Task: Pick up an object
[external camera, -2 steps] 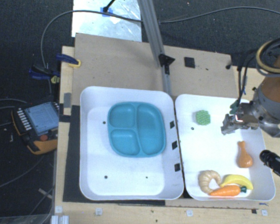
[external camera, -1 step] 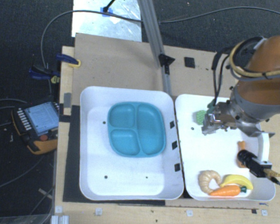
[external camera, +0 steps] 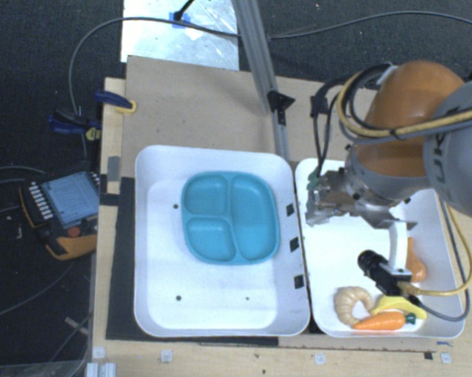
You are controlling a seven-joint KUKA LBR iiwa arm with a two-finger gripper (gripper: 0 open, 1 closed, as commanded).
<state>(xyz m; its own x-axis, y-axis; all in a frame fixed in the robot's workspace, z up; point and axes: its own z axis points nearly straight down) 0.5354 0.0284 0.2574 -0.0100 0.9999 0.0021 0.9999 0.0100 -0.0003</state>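
My gripper (external camera: 319, 203) hangs over the far left part of the right bin (external camera: 328, 264), close to the wall shared with the left bin. No object shows between its tips. The toy foods lie at the bin's near right corner, well apart from the gripper: a beige curled piece (external camera: 352, 302), an orange carrot (external camera: 381, 321) with a green end, and a yellow banana (external camera: 402, 309). A further orange piece (external camera: 414, 268) lies by the right wall.
The left bin (external camera: 154, 242) holds a blue divided plate (external camera: 230, 216). A grey pole (external camera: 259, 51) slants across the back of the bench. Clamps and a handheld device (external camera: 62, 204) lie off the bench to the left.
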